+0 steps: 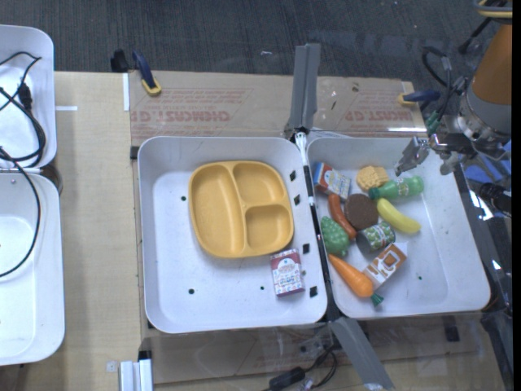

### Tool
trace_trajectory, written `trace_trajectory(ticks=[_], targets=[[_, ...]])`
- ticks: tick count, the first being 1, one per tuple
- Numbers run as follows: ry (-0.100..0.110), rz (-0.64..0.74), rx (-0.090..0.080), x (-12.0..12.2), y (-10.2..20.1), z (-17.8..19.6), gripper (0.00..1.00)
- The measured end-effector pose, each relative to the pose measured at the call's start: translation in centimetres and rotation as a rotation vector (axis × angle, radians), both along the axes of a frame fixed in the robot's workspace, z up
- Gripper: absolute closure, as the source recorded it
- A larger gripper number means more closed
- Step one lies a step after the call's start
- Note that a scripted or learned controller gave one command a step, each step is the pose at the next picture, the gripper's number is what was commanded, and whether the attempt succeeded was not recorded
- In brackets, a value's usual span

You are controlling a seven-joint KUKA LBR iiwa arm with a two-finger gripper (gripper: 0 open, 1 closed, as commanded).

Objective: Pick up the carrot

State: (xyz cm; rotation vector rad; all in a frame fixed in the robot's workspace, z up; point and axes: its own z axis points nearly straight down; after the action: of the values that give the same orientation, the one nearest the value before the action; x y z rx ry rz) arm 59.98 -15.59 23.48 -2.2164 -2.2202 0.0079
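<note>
Approaching stage, by my reading: pincer hangs over the upper right corner of the right bin, with nothing between its fingers; two prongs show spread apart, so I take it as released

Item sought: carrot, orange with a green stub, lying at a slant near the front of the right bin, tip toward the divider, stub toward the front wall. Well apart from the pincer

Neighbours of the carrot: small juice carton touching or just beside it on the right; green bumpy vegetable just above it; green can near. Farther back: brown round piece, banana, green bottle, a yellow cracker-like piece, a red-and-white packet

Next move, as a judgement: travel toward the front of the bin, turn the fingers across the carrot's slant, descend on its middle, clear of the carton

Left bin: yellow divided plate, small red-and-white carton at its front corner

Bench: pale wood grain, cardboard sheet behind the bins, blue-handled clamp at its far edge. Dark carpet beyond. White tubs with black cables at far left
</note>
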Motion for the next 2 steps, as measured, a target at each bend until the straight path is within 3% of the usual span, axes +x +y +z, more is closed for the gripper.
trace_trajectory(ticks=[1,2], targets=[[0.001,0.192,0.002,3.0,2.9,-8.7,0.0],[-0.013,0.215,-0.004,6.2,2.5,-13.9,0.0]])
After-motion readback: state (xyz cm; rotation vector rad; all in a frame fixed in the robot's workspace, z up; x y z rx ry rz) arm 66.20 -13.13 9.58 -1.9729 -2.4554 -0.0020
